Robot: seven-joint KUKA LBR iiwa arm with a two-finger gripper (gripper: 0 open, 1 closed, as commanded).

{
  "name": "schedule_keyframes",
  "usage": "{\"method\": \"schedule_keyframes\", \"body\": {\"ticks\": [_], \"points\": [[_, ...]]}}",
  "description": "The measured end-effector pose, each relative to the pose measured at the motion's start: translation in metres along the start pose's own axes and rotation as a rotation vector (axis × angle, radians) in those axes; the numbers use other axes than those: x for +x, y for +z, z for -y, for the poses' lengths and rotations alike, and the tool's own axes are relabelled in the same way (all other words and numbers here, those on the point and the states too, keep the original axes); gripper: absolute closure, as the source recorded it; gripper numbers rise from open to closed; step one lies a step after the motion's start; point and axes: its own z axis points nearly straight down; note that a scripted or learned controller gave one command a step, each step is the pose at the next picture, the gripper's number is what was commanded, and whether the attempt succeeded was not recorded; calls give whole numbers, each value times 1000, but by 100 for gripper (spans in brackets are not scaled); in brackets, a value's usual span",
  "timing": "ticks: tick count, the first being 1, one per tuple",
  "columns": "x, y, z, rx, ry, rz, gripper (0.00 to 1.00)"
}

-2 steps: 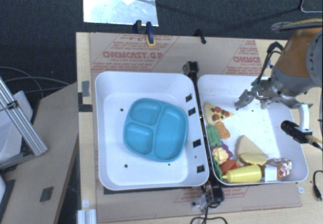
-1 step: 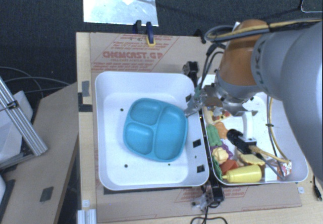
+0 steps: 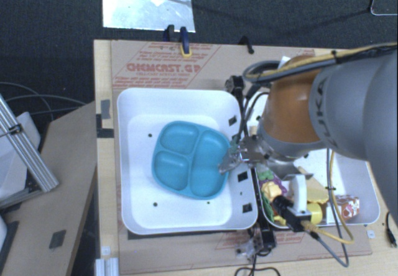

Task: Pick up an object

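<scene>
fixed overhead camera, slanted down on 2 bins (image 3: 134,144)

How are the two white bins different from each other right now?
The left bin lies open to view and holds one blue plate. The right bin is mostly hidden under the arm and holds several small, mixed-coloured items. Both are shallow, white, side by side.

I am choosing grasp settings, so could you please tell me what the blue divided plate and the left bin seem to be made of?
Blue divided plate: probably moulded plastic, with an even colour, rounded compartments and a soft sheen. Left bin: apparently white plastic, smooth and matte, with rounded corners.
</scene>
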Motion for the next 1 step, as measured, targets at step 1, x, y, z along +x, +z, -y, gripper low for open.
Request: {"method": "schedule_keyframes", "body": {"ticks": [1], "points": [[-5,-11,-144,-15,3,4,0]]}}
